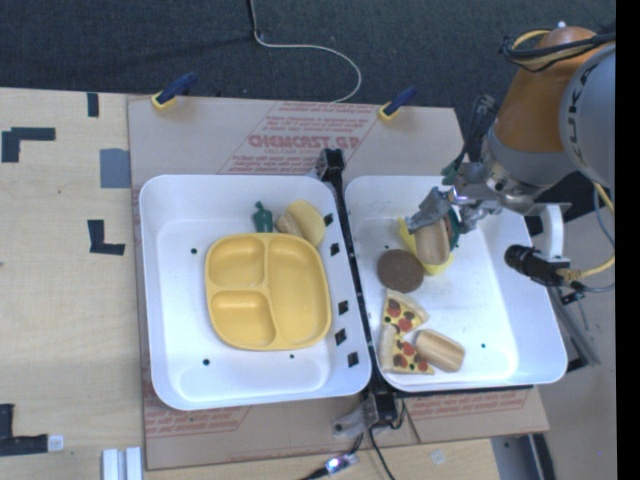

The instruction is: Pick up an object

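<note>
Tan, bread-like toy piece (432, 245) with a rounded lower end sits in the right white bin (520, 353), in its upper left part, and from my remote seat I read its long axis as running roughly up and down the view, tilted a little, the rounded end pointing toward the near edge of the bench. A yellow toy piece (409, 234) shows at its left side and beneath it; I cannot tell whether the two are one object. The two-finger gripper (446, 211) is right over the top end of the tan piece, with dark fingers showing on either side of it, but I cannot tell whether they are spread or closed, nor whether they actually clamp the piece.

Just below and left of it lies a dark brown round disc (400, 268), near but seemingly not touching. Further toward the near edge I see a toy pizza slice with red dots (403, 333), and a small tan cylinder shaped like a bread roll (440, 349) resting against its right side.

In the left white bin (165, 298) a yellow divided plastic tray (267, 291) lies flat; beside its upper edge are a pale yellow rounded toy (304, 220) and a small dark green piece (262, 216).
</note>
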